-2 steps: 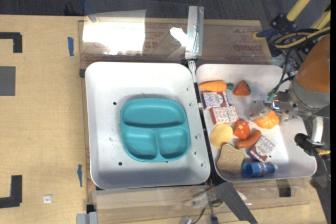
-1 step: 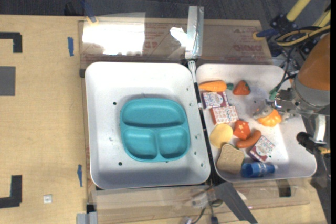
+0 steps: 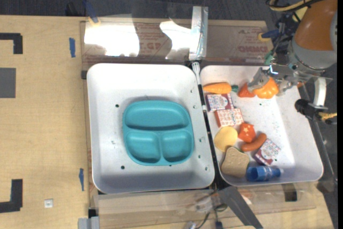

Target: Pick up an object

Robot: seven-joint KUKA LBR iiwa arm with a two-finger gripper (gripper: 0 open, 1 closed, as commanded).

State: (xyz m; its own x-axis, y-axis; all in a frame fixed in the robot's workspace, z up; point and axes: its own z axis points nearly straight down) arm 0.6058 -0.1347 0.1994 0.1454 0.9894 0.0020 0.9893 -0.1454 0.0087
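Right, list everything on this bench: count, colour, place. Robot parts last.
Bins: 2, white, side by side.
Divided plate: 1, teal, left bin.
Carrot: 1, orange, right bin, far left corner.
Printed cartons: 2, red and white, below the carrot.
Orange pepper: 1, far side, at the gripper.
Bread slice: 1, tan, near edge.
Blue can: 1, near edge.
Arm: 1, orange band, right.
Gripper: 1, grey, over the pepper.

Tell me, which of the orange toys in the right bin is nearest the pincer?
The orange pepper at the bin's far end, right by the pincer. The carrot lies further left by the divider, and the red-orange sausage sits lower in the pile.
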